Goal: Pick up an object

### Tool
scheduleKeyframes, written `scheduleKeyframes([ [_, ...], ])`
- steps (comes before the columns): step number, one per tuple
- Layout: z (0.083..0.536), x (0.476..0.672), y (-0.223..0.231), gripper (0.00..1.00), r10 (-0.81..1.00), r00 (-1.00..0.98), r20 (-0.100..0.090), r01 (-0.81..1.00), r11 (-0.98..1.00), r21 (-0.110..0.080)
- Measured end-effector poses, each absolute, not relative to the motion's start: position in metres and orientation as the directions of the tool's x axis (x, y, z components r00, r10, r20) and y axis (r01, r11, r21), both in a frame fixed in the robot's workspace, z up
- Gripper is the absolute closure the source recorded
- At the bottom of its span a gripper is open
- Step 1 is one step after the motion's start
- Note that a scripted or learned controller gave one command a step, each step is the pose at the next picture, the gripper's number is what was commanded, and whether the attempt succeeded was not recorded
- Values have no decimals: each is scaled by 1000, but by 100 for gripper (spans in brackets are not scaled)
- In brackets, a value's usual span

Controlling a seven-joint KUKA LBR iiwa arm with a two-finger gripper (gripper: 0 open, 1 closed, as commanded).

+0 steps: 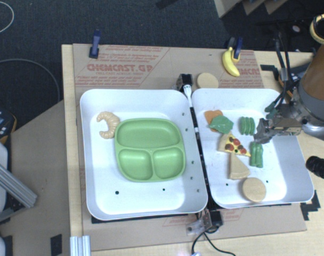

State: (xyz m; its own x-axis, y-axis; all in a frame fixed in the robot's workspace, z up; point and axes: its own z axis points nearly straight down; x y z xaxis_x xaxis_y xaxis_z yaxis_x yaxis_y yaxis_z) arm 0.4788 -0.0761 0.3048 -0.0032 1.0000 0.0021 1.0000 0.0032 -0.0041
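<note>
The right bin (290, 169) holds several toy foods: an orange piece (212, 114), a green leaf (222, 124), a green ribbed pod (246, 125), a pizza slice (233, 144), a second green pod (256, 156), a tan wedge (237, 168) and a round biscuit (253, 189). My gripper (261, 134) reaches in from the right. It hangs over the right bin between the two green pods, just above the lower one. I see nothing held in it.
The left bin (98, 185) holds a green divided plate (150, 148) and a croissant (107, 124) at its upper left. A banana (231, 63) and a tan disc (207, 80) lie on the board behind the bins. Blue clamps (95, 44) grip the board's far edge.
</note>
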Motion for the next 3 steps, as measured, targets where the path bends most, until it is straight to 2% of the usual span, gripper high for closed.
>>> scheduleKeyframes([
  [1, 281, 479, -26, 100, 1000, -4, 2, 1000, 4, -4],
  [2, 371, 480, 72, 100, 1000, -9, 2, 1000, 9, 10],
  [3, 376, 480, 67, 100, 1000, -2, 0, 1000, 2, 3],
])
